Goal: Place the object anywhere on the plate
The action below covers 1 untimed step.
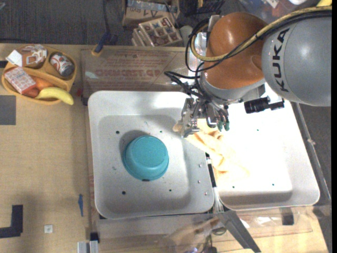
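The wooden bench fills the lower left and carries two shallow white bins side by side. The left bin holds a teal plate, which lies upside-down-looking like a low dome, near the middle of its floor and apart from the walls. The right bin sits touching the left one along their shared rim.

The grey arm comes in from the upper right, its orange band just above the wrist, with a yellow cable looping over it. The end effector hangs over the upper part of the shared rim between the two bins, pointing down. Whether its fingers are released or clenched cannot be told; the area between them is a blur of metal and pale colour.

Just below and to the right of the end effector lies a pale yellow-orange object, stretched along the left edge of the right bin beside the rim. Its upper end reaches up to the fingertips, but whether it is touching them or gripped is unclear. It is well apart from the plate.

At the bench's far left corner stands a yellow tray with toy food, a banana lying at its near edge.
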Available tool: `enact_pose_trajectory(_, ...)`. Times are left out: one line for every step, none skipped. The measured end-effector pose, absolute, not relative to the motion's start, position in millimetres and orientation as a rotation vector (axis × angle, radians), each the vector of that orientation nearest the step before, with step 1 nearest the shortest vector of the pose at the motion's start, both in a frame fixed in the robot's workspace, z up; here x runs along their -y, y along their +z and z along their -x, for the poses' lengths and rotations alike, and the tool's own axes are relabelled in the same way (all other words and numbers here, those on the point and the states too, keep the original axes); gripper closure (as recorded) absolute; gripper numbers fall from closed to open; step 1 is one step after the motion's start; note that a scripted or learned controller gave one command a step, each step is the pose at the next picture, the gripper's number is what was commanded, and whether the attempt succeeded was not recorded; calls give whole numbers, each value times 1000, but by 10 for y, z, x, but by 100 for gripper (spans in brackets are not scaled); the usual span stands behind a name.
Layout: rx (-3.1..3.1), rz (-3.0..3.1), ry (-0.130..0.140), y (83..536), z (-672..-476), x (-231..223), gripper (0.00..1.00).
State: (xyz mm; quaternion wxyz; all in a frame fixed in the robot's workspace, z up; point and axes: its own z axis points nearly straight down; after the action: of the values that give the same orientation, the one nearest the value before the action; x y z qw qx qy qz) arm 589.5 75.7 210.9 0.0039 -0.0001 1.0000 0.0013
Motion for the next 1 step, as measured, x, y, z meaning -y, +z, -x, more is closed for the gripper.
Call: enact_pose_trajectory(-3133,0,5,2203,-5907,-1275,100)
